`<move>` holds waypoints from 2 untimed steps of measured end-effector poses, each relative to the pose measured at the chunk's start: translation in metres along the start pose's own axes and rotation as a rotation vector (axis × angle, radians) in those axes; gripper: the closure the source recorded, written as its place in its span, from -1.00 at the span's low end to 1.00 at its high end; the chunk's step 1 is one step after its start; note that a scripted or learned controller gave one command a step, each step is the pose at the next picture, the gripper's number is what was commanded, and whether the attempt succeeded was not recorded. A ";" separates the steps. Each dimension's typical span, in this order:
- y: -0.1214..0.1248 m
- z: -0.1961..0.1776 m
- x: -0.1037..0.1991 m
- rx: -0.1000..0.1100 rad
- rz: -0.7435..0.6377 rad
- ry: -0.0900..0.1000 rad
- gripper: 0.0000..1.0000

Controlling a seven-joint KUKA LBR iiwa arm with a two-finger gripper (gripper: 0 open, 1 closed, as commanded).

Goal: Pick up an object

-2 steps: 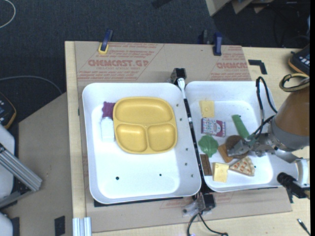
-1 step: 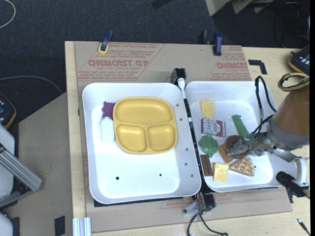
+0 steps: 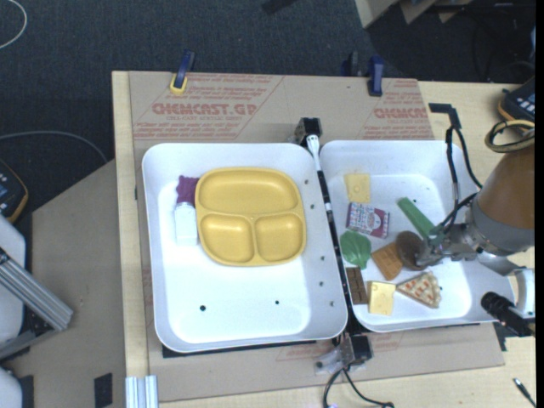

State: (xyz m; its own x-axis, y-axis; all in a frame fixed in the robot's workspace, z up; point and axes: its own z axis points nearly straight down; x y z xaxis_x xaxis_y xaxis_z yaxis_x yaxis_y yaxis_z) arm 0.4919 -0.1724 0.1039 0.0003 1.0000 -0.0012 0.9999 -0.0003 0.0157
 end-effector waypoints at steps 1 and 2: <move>-0.001 -0.060 0.006 0.009 -0.002 -0.002 1.00; 0.000 -0.107 0.014 0.008 -0.002 -0.002 1.00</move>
